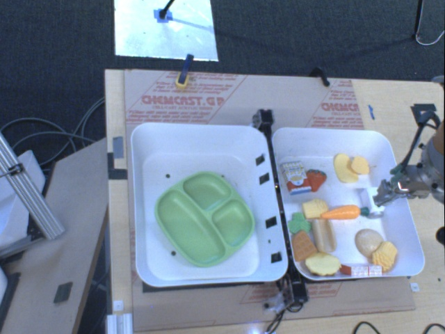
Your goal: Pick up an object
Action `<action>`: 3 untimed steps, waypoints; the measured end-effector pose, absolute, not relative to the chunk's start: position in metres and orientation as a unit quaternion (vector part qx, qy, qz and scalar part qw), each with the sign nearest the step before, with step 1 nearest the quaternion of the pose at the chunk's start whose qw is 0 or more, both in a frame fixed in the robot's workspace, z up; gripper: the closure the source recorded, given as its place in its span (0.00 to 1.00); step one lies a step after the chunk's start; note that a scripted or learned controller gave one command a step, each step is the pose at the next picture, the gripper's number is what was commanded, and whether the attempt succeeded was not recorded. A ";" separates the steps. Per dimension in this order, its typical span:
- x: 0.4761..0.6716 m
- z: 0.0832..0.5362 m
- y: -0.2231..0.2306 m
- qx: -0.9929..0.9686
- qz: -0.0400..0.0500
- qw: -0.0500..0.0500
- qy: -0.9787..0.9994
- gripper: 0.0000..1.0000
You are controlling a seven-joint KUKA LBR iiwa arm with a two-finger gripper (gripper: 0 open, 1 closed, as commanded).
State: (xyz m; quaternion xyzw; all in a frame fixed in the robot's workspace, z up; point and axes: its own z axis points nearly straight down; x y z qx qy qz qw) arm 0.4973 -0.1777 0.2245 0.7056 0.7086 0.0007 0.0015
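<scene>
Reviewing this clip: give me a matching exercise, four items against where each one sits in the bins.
Items:
1. green divided plate
2. carrot
3. strawberry
4. gripper

Places:
A. over the right bin's right side, just right of the carrot
B. left bin
C. right bin, upper left, beside a small carton
D. middle of the right bin, lying crosswise

Pairs: 1-B, 2-D, 3-C, 4-A

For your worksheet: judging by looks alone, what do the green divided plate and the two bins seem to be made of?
Green divided plate: probably moulded plastic, with one even pale green colour, rounded compartments and a soft sheen. Left bin and right bin: likely thin formed plastic, plain white and smooth, with rounded corners.
</scene>
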 end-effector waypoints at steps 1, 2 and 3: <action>0.531 0.217 -0.135 0.704 0.001 0.002 0.710 1.00; 0.568 0.214 -0.092 0.704 0.001 0.001 0.710 1.00; 0.616 0.214 -0.064 0.704 0.002 0.002 0.710 1.00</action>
